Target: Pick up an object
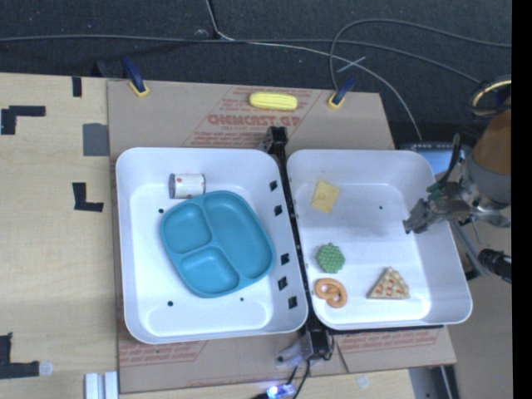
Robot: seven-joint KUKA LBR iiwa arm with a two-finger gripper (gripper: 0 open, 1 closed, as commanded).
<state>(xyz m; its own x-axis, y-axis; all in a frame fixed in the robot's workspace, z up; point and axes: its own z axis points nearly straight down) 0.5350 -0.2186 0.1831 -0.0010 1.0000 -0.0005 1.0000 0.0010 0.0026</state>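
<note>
Right now your grey two-finger pincer [418,220] hangs at the white right bin's [442,306] far edge; you cannot tell its state. Nothing is grabbed. Closest, just below-left, sits the flat triangle pizza-slice toy [388,285], so start there.

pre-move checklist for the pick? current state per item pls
1. Targets in right bin: cheese piece, green ball, pretzel, pizza slice - ok.
2. Targets apart from each other - ok.
3. Gripper over right bin's right edge, beside the items, not above one - not ok.
4. Jaws open or shut - cannot tell.
5. Nothing held - cannot tell.
6. Left bin holds blue tray and small can, away from arm - ok.
</note>
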